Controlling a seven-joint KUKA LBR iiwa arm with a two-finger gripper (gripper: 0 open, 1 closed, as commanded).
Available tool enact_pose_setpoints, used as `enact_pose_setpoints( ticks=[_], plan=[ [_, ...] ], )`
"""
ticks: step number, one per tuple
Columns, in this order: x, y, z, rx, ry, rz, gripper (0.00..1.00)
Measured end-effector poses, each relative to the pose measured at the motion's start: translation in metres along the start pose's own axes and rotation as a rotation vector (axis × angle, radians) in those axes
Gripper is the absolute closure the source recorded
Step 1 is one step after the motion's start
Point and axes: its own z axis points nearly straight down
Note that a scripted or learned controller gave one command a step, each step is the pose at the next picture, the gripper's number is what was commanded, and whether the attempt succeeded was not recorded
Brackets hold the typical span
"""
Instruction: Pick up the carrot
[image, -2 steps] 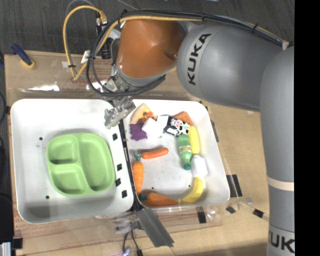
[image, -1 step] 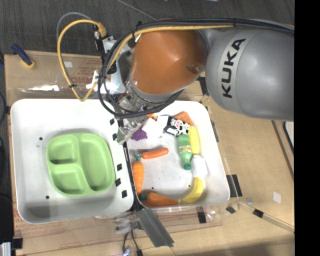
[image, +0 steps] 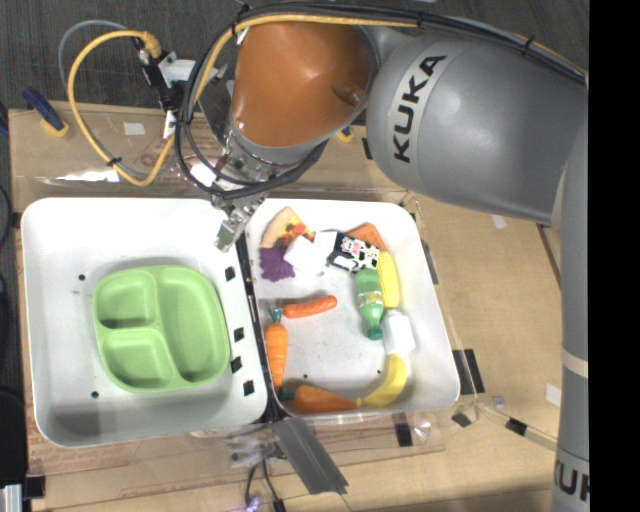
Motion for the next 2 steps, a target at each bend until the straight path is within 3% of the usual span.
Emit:
enact_pose_setpoints(
  ticks=[1,2],
  plan=[
    [-0.037,0.082,-0.001,-0.002,0.001,-0.113,1.00],
    [-0.051,0.019,0.012,0.000,-0.001,-0.461,1.00]
  ],
)
